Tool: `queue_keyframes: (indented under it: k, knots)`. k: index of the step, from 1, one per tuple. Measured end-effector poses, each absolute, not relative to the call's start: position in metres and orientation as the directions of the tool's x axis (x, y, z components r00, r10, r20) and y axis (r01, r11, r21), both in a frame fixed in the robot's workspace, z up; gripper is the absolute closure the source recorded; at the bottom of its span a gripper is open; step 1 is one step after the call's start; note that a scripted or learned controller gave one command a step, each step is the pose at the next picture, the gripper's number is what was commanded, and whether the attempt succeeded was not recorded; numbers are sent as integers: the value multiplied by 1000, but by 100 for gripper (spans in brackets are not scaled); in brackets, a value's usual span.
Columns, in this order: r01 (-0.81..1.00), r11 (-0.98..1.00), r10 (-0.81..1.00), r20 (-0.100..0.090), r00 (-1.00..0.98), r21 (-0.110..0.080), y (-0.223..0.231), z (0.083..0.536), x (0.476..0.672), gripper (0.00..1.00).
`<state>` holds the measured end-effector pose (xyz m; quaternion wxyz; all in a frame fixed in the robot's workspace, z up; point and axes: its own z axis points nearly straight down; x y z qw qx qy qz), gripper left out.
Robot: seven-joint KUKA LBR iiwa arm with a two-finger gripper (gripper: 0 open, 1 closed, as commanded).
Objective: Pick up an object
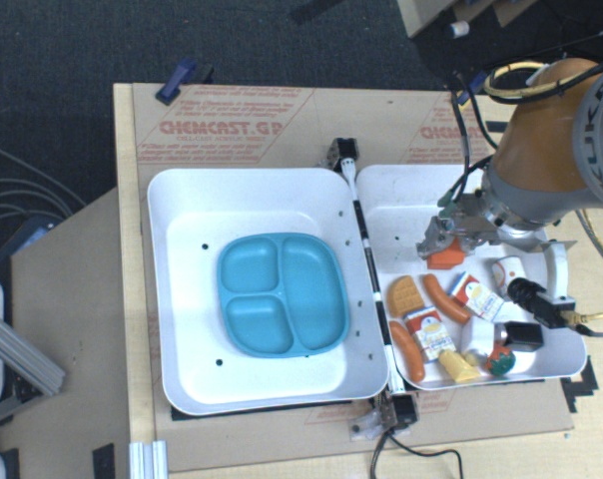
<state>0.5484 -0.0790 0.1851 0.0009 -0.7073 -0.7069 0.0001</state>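
My gripper hangs low over the back left part of the right bin. A small orange piece lies directly under its tip, touching or nearly touching it; I cannot tell whether it is gripped. In front of it lie a tan waffle-like piece, an orange sausage, a red and white carton and a long hot dog.
The left bin holds a blue divided plate. Near the right bin's front wall lie a red packet, a yellow piece, a green and red piece and a small black block. A white cup lies to the gripper's right.
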Motion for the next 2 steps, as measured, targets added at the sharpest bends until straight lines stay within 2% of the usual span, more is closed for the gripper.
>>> queue_keyframes:
  k: [1,2]
  knots:
    - [1000,1,1000,1,-1,0,-14,257,528,100]
    - [1000,1,1000,0,-1,2,15,414,506,100]
